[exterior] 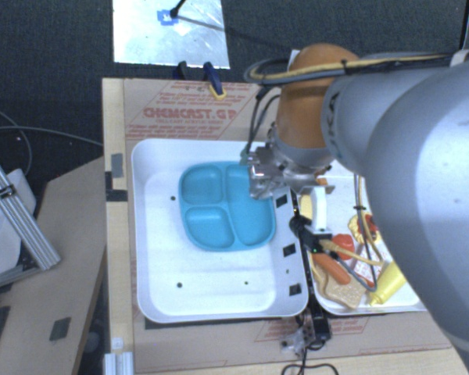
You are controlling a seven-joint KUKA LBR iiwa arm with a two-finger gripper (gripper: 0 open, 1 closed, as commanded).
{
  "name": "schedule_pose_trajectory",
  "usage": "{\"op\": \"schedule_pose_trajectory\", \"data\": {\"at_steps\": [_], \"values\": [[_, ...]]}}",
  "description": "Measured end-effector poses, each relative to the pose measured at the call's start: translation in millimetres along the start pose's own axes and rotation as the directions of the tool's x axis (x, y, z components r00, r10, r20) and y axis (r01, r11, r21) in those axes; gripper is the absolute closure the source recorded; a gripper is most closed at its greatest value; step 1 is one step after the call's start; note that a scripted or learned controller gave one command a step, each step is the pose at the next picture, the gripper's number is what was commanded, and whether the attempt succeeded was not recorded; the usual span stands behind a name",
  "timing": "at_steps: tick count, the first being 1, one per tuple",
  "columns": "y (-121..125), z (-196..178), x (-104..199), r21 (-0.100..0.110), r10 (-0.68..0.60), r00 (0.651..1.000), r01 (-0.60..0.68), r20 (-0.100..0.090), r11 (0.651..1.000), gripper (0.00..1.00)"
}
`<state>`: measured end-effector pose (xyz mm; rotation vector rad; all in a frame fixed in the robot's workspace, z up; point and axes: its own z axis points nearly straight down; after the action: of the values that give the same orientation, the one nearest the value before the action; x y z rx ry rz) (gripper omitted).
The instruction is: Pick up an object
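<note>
Camera view puts the gripper [262,180] low over the left bin [164,287], at the upper right corner of the blue divided tray [219,213]. It sits right at the tray's rim, but you cannot tell from this angle whether it touches. Nor can you tell whether the gripper is spread or closed, because the wrist and its orange band [305,92] cover it from above. Nothing can be seen held.

Judge this as the approach or reach step: the gripper is down at a candidate and no lift is evident. The tray is the only loose thing in that bin, lying flat near its middle, slightly toward the right wall. The next move calls for a hold on the thin raised rim, since the tray is broad and shallow — a bite on the flat would likely slip off. Then lift straight up and check that the tray comes too.

Further out, the right bin [391,308] holds small toy food crowded together: an orange carrot-like piece [332,270], a slice of toast [344,294], a yellow piece [384,283] and a red piece [342,242]. The grey arm [406,131] hangs over much of that bin and hides part of it — the wall shared by the two bins lies just beside the gripper and leaves little room on that side.
</note>
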<state>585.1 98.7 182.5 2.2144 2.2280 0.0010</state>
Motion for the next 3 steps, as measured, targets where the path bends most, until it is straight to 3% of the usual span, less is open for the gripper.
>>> {"op": "schedule_pose_trajectory", "data": {"at_steps": [1,2,3], "values": [[-89,-31,26,0.004,-0.002,1.000,0.002,-0.002,1.000,1.00],[-95,-141,41,-0.012,-0.001,1.000,0.001,-0.005,1.000,1.00],[-95,-146,40,-0.003,-0.006,1.000,0.006,-0.001,1.000,1.00]]}}
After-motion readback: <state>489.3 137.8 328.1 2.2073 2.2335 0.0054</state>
